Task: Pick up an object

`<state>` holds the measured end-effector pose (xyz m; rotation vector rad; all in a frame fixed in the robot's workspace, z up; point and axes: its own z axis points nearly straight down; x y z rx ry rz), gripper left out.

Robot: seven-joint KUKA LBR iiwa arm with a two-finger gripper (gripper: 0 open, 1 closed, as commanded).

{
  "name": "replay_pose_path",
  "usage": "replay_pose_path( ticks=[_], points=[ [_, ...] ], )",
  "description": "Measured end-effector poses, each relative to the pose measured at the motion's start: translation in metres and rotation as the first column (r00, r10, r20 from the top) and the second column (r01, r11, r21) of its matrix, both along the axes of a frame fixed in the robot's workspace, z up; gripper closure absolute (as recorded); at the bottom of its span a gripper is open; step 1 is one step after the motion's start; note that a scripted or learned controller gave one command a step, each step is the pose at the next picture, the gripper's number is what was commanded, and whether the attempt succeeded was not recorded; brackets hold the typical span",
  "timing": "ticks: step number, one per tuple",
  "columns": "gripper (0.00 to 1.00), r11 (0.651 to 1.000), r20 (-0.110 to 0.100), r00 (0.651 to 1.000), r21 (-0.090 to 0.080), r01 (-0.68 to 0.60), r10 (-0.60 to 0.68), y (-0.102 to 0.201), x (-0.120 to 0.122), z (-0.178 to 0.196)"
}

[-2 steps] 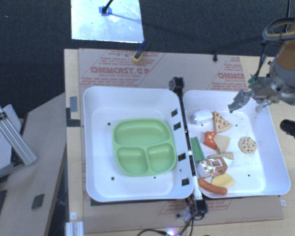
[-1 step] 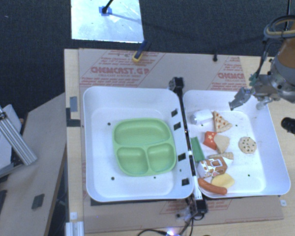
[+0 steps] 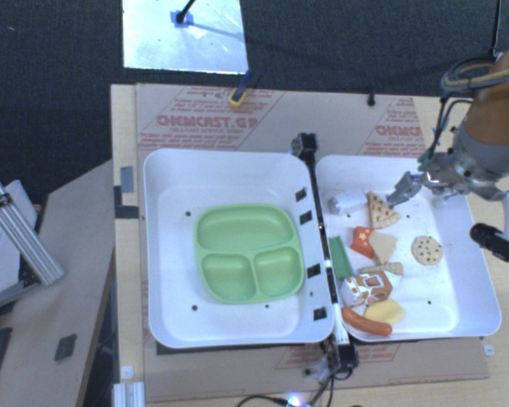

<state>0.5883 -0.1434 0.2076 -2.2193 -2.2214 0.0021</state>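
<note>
Landmark = pizza slice (image 3: 380, 211), lying upper-middle of right bin (image 3: 471, 312). Gripper (image 3: 405, 188) sits just up-right of the slice, tip low over bin floor, nothing seen betw its fingers; whether they're spread or closed, can't tell at this res. Arm (image 3: 492, 125) comes in from right of the slice, over bin's far-right rim. Left of slice: small white object (image 3: 346, 200), near the divider betw bins. Below slice, close: orange-red wedge (image 3: 362, 242) and pale toast-like piece (image 3: 382, 247), touching each other. Below-right: cookie (image 3: 426, 249), apart from the rest, w/ open white floor round it. Further below: green strip (image 3: 339, 258) along divider, gingerbread-house toy (image 3: 369, 287), yellow piece (image 3: 385, 311), hot dog (image 3: 366, 322) near front rim. Far left of slice, left bin (image 3: 165, 227) holds green 3-compartment tray (image 3: 244, 253).
</note>
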Motion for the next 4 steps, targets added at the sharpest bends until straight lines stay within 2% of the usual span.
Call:
replay_pose_path(
  ticks=[1, 2, 3, 4],
  points=[
    [0.0, 1.0, -0.001, 1.0, 0.001, -0.001, 0.001, 0.003, 0.001, -0.063],
    [0.0, 1.0, 0.004, 1.0, 0.0, -0.002, 0.002, 0.01, 0.003, -0.106],
    [0.0, 1.0, 0.012, 1.0, 0.003, -0.001, 0.0, 0.011, 0.008, -0.117],
    [1.0, 1.0, 0.024, 1.0, 0.0, -0.001, 0.001, 0.011, 0.011, -0.103]
  ],
)
